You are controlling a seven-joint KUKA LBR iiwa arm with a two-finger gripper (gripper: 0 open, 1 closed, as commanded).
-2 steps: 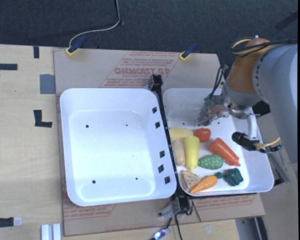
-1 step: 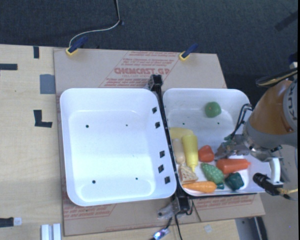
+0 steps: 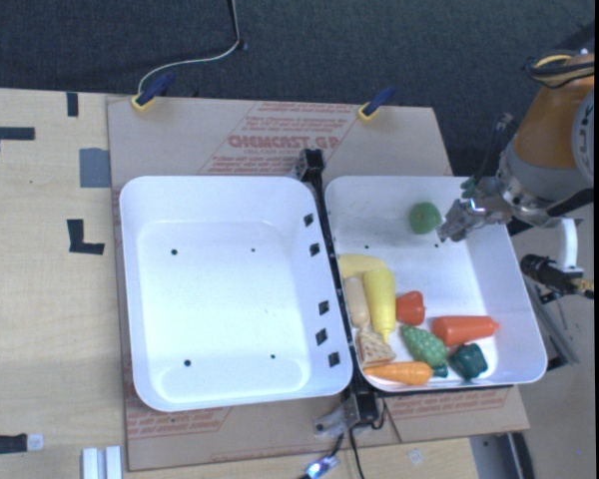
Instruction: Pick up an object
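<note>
I see a dark grey carpet across the top of my view and a pale wooden counter (image 3: 40, 297) below it, carrying a brown cardboard sheet (image 3: 280, 133) with red print, held at its far edge by two blue-and-yellow clamps (image 3: 152, 90). On the cardboard sit two shallow white plastic bins side by side. The left white bin (image 3: 220, 287) has a bare floor with a few small dark dots.

The right white bin (image 3: 494, 267) holds the objects. A small round green ball (image 3: 424, 217) lies alone toward the bin's 12 o'clock part. The others crowd the 6 o'clock end: a yellow banana-shaped toy (image 3: 377, 289), a beige stick-like piece (image 3: 356, 300) touching its 9 o'clock side, a small red pepper-like toy (image 3: 410, 308), an orange-red carrot-shaped toy (image 3: 464, 327), a knobbly green toy (image 3: 423, 346), a dark teal toy (image 3: 469, 361), a tan cracker-like wedge (image 3: 374, 347) and an orange toy (image 3: 403, 372) against the near rim.

The grey arm with its orange band (image 3: 549, 133) reaches in from 3 o'clock. Its hand (image 3: 457, 222) sits low over the bin's 3 o'clock rim, just beside the green ball at the ball's 3 o'clock side. I see nothing gripped in it, and I cannot tell whether it is released or clenched.
</note>
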